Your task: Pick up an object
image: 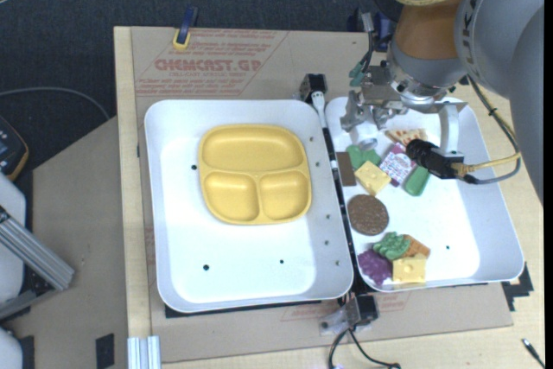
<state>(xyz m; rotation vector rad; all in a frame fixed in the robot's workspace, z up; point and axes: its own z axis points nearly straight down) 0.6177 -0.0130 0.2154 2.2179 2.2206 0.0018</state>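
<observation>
Two white bins sit side by side on the tabletop, and between them they take up most of it. The left bin, towards the tabletop's left edge, holds one thing: a yellow plate divided into three compartments, one long and two small. It lies flat in the bin's far half.

The right bin, by the tabletop's right edge, holds a scatter of small toy food pieces along its left side, in two loose groups. In the far group there is one tan cracker, one pink packet, one yellow block, one dark green piece and one lighter green piece. One brown disc lies between the groups. The near group, close to the tabletop's near edge, has one bumpy green piece, one orange piece, one purple piece and one yellow wedge. That makes three green, two yellow and one of each other kind.

The tool hangs over the right bin's far left corner, just beyond the far group, with nothing seen in its grasp. Whether it is set wide or narrow I cannot tell.
</observation>
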